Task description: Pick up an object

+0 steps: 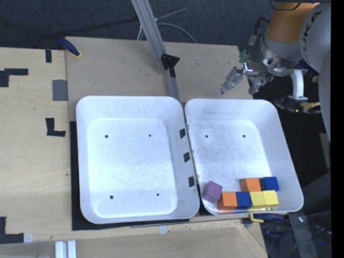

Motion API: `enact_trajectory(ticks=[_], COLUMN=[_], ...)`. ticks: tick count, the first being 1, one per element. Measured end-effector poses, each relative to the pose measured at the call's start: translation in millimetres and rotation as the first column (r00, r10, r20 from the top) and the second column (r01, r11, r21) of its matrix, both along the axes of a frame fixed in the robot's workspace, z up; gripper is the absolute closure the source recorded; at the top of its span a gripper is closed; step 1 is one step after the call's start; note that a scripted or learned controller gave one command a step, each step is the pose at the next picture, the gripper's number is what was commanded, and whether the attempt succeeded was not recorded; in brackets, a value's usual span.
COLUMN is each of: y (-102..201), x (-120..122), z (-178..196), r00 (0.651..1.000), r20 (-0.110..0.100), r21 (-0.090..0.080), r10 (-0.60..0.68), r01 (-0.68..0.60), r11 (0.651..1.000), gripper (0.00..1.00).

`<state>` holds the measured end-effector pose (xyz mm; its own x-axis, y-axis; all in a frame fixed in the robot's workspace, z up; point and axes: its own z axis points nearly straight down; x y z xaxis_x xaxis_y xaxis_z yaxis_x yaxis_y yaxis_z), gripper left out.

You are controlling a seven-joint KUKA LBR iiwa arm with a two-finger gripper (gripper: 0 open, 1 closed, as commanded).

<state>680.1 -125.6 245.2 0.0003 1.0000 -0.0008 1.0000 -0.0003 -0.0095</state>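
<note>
The gripper [243,83] hangs above the right bin [279,138], fingers apart, far from the blocks [248,193]

Robot lab: arm [301,20], 2 bins [86,112].

A single fixed camera looked down at a slant from above the bench [123,63], standing off far enough to take in both white bins whole; the left bin [86,160] and right bin [285,155] lay side by side across the middle of the frame; the arm [293,20] entered at the upper right; the bench's far edge ran along the top.
</note>
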Motion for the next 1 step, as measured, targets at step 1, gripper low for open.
enact_trajectory(ticks=[1], y=[-30.8], x=[-0.8], z=[-65.2], r00=[1.000], r20=[0.001], r21=[0.000], r10=[-0.001], r01=[0.001], r11=[1.000], gripper=[0.00])
